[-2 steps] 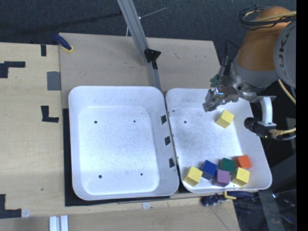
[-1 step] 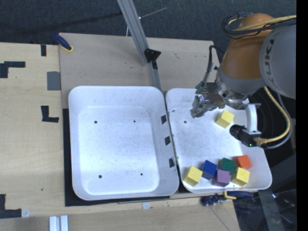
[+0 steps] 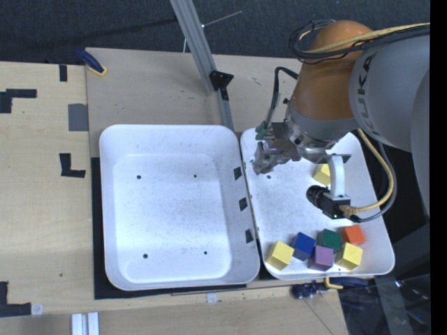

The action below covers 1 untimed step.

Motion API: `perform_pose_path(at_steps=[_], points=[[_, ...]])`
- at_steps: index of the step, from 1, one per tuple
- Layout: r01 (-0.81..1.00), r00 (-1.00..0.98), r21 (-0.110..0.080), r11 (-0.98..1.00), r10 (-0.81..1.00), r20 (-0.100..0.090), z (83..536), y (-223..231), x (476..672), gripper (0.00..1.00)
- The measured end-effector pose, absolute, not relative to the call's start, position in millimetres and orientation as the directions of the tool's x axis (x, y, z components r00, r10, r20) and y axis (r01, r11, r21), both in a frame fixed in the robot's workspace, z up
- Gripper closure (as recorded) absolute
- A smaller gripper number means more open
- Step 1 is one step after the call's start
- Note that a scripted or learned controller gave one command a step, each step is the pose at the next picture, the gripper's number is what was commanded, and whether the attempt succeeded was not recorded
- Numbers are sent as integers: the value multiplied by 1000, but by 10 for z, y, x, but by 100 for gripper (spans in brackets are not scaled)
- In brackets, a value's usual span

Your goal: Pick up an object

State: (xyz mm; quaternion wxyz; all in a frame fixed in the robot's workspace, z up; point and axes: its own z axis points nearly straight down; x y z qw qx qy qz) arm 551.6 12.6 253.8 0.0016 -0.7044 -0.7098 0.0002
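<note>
A: Where are the blocks?
B: Small matte cubes, yellow (image 3: 281,255), blue (image 3: 304,244), green (image 3: 329,239), purple (image 3: 324,256), orange (image 3: 354,234), cluster at the smooth right bin's (image 3: 279,194) near edge.
A: Fingers?
B: Gripper (image 3: 265,160) hovers over the far-left corner; can't tell their state.

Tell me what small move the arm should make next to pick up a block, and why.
Probably shift the gripper toward the near end of the right bin, over the block cluster. It sits at the bin's far left corner above bare floor, while the yellow block, blue block and purple block lie along the near edge.
</note>
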Motion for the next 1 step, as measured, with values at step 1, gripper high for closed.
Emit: perform_pose_path(at_steps=[1], points=[[1000, -8, -3, 8, 1000, 2, 2518, 675, 5430, 100]])
